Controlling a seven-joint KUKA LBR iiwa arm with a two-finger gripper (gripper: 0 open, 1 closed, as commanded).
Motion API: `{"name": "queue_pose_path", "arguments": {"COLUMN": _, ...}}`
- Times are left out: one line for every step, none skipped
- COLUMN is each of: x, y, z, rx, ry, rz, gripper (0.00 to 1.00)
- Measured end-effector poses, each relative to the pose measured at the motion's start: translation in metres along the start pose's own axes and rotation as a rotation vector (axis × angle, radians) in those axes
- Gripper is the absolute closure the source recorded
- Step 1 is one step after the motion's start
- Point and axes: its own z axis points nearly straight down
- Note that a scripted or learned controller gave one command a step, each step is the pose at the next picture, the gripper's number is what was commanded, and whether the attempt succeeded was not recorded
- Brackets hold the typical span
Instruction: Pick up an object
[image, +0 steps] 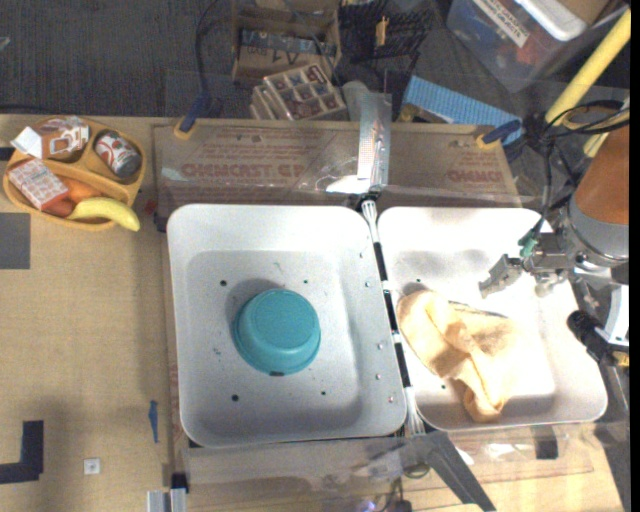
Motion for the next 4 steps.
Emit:
{"name": "queue_pose_path", "arguments": {"x": 0.054, "y": -0.037, "z": 0.073, "rx": 0.0, "ry": 0.0, "rz": -0.109, "gripper": 0.0}}
{"name": "queue_pose_path", "arguments": {"x": 0.05, "y": -0.008, "z": 0.098, "rx": -0.011, "ry": -0.003, "rz": -0.123, "gripper": 0.0}}
{"name": "queue_pose_path", "arguments": {"x": 0.096, "y": -0.017, "z": 0.003, "rx": -0.001, "ry": -0.001, "rz": 0.138, "gripper": 0.0}}
{"name": "queue_pose_path", "arguments": {"x": 0.053, "y": -0.019, "z": 0.098, "rx": -0.012, "ry": -0.001, "rz": 0.004, "gripper": 0.0}}
